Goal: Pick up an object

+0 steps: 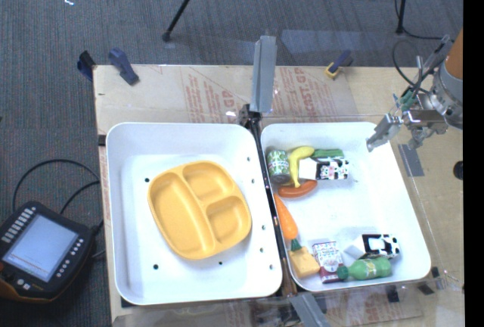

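My gripper point(395, 147) hangs over the upper right edge of the right bin point(386, 197), open, with nothing between its fingers. Toy food lies below and left of it in that bin. A yellow banana point(300, 157), a green round item point(277, 161), a cow-patterned carton point(333, 169) and a red sausage point(297, 190) cluster at the bin's upper left. Along the left wall lies a carrot point(286, 219). At the front are a yellow block point(304, 263), a red-and-white packet point(327, 253), a green bottle point(367, 269) and a second cow-patterned carton point(378, 245).
The left bin point(128, 166) holds a yellow divided plate point(200, 208). A grey upright post point(264, 79) stands behind the seam between the bins. A teach pendant point(41, 250) rests on the floor at the left. Clamps sit on the bench's back edge.
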Controlling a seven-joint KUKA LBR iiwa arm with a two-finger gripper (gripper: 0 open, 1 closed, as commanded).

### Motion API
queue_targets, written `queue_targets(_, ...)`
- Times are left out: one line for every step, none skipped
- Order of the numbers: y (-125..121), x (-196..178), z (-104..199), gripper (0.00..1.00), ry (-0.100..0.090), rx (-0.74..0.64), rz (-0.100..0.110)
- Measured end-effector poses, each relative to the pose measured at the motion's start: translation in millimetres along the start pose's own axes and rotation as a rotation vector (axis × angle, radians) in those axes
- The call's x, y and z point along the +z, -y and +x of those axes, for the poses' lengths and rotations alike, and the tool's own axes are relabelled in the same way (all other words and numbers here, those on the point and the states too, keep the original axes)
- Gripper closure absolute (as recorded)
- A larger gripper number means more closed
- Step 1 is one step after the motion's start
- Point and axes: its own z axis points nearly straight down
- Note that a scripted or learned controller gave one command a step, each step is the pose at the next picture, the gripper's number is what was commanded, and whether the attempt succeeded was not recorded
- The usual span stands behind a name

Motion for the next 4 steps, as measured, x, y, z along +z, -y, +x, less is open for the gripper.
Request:
queue_targets(29.8,116.1,-6.0,0.0,-0.001,0.156,0.002)
queue_targets(-47.1,194.5,40.9,0.0,0.0,0.035,0.001)
queue_targets(-29.6,193.7,88.4,0.0,0.001,0.012,0.001)
queue_targets(-28.7,184.4,86.0,1.0,0.002,0.016,0.004)
